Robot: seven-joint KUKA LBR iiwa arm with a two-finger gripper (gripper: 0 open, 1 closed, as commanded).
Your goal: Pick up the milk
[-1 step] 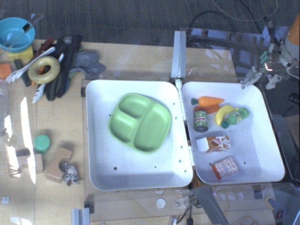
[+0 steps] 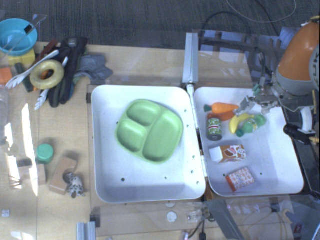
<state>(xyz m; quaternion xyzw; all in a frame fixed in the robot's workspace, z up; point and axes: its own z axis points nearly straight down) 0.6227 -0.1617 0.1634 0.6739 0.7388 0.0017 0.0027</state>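
The milk point(image 2: 228, 153) is a small white and orange carton lying on its side in the middle of the right bin point(image 2: 280, 169). My gripper point(image 2: 256, 105) hangs over the far part of that bin, beside a yellow banana point(image 2: 238, 122) and a green toy point(image 2: 247, 128). It is well up and to the right of the milk and apart from it. Nothing shows held in the gripper.
In the right bin are also an orange carrot point(image 2: 224, 108), a small dark can point(image 2: 214, 127) and a red box point(image 2: 239, 178). The left bin point(image 2: 105, 184) holds a green divided plate point(image 2: 149, 130). Loose clutter lies on the bench at the left.
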